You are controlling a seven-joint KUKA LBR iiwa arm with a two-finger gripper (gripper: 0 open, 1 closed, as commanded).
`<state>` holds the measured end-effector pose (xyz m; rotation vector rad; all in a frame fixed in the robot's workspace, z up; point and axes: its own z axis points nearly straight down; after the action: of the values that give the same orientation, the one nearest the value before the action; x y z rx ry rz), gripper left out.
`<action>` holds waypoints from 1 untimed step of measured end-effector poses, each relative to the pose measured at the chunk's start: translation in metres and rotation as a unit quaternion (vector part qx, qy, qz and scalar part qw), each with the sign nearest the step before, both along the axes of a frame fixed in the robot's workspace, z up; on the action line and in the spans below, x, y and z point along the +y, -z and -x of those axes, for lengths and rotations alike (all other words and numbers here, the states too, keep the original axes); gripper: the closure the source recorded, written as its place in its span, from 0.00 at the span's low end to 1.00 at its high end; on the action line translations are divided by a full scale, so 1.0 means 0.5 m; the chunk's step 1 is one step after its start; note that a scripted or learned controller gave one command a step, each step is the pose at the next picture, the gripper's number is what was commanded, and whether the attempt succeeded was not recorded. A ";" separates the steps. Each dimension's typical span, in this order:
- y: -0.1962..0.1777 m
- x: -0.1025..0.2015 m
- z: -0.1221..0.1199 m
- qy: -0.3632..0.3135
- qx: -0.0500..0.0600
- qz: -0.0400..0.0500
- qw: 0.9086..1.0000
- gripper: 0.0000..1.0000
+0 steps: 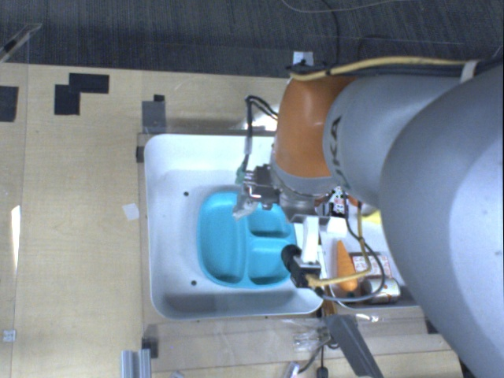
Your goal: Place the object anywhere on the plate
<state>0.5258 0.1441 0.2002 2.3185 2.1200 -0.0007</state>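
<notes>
The orange carrot-shaped object lies at the white bin's near right corner, just beside the light blue divided plastic plate, off the plate. The plate rests in the shallow white bin toward its near edge. Farther back, the jaws hang over the plate's far rim; their spread cannot be told.

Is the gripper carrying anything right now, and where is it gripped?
Cannot be told. The gripper hangs over the blue plate in the white bin, and the wrist hides whatever might be in it.
</notes>
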 end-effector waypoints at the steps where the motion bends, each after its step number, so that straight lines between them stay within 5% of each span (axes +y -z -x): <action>1: -0.015 0.001 -0.002 -0.004 0.001 0.001 1.000 1.00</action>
<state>0.5270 0.1448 0.2080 2.3098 2.1293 -0.0040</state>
